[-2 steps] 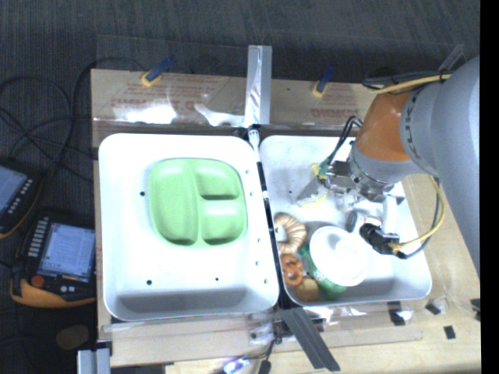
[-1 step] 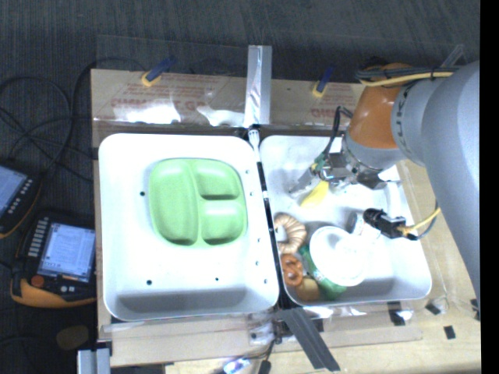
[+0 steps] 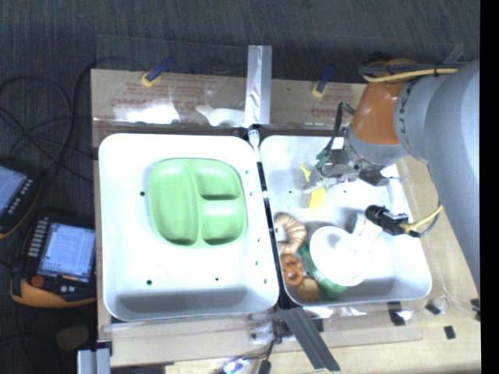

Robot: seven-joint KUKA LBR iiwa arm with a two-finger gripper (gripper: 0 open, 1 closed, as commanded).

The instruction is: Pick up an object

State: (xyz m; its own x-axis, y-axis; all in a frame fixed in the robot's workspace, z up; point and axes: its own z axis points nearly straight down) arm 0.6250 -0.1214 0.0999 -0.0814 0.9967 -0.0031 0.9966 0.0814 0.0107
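My gripper [image 3: 334, 167] hangs low over the far part of the right bin [image 3: 413, 275], with the grey arm and its orange band coming in from the right. Just left of and below it lies a small yellow piece [image 3: 316, 199], and a smaller yellow bit [image 3: 306, 174] lies beside the gripper. Nearer the front of this bin sit a brown twisted pastry [image 3: 291, 230], a brown ring-shaped pastry [image 3: 292, 268] and a white round lid [image 3: 337, 254] resting on a green container [image 3: 330, 288]. Nothing is visibly held.
The left bin [image 3: 125, 287] holds a green divided plate [image 3: 196, 200]. A central rim [image 3: 263, 209] separates the two bins. Clear plastic sheeting with blue and yellow clamps lies behind the bins. Handheld control devices rest off the bench at the far left.
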